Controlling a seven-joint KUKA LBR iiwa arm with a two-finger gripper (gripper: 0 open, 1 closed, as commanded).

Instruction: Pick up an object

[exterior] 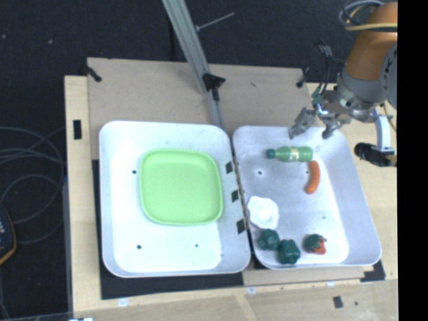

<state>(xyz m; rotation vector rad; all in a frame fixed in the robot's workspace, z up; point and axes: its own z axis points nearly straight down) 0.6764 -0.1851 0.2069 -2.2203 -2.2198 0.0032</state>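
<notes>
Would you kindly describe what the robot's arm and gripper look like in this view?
The arm is a rounded body with a broad orange band and grey below it. A pale cable loops over its top, and dark cables run down its left side. At its end sits a metallic grey gripper with two slim grey fingers that look spread apart.

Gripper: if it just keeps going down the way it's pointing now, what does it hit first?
Probably the small green plastic bottle lying on its side, just below the open two-finger gripper in the right white bin. Depth is unclear from this slanted view; it could land on bin floor beside it.
</notes>
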